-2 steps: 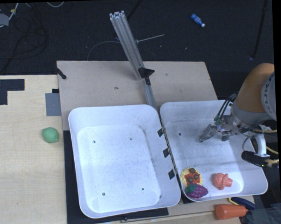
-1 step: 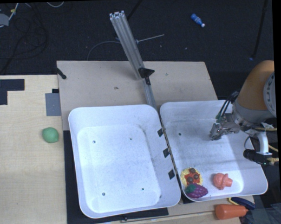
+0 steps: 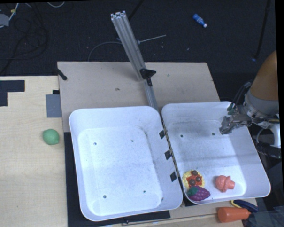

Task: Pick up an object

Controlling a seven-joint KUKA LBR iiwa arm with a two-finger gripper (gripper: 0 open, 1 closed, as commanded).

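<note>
My gripper [image 3: 227, 126] hangs over the right edge of the right bin [image 3: 205, 112], near its far right corner, with the grey arm and orange band behind it. Nothing shows between its fingers. At the near end of that bin lie a yellow toy with dark spots [image 3: 193, 178], a purple grape-like toy [image 3: 199, 193] touching it, and a pink-orange toy [image 3: 224, 183] a little to the right. They sit well below the gripper in the view.
The left bin [image 3: 86, 119] stands beside the right one. A green ball [image 3: 51, 136] rests on the bench at left. An orange object [image 3: 232, 213] lies outside the right bin's near edge. A metal rail [image 3: 131, 45] slants up behind the bins.
</note>
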